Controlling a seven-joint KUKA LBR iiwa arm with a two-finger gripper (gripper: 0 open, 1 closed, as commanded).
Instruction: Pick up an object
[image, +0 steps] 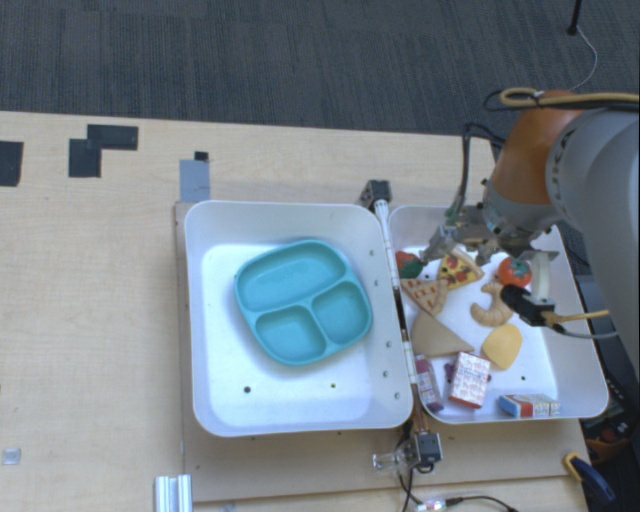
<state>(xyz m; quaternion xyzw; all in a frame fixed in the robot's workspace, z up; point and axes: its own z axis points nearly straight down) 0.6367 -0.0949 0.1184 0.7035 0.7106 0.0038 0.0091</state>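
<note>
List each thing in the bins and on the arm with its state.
Blue plate: upright, flat in left bin.
Pizza slice: flat in right bin.
Tomato: resting by the arm.
Small carton: lying on its side.
Gripper: low over right bin.

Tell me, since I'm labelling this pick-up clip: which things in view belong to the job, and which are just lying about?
Job:
- gripper, low over the right bin
- toys there it could pick: pizza slices, tomato, croissant, yellow piece, small boxes

Lying about:
- blue divided plate in the left bin
- black tape marks on the bench
</note>
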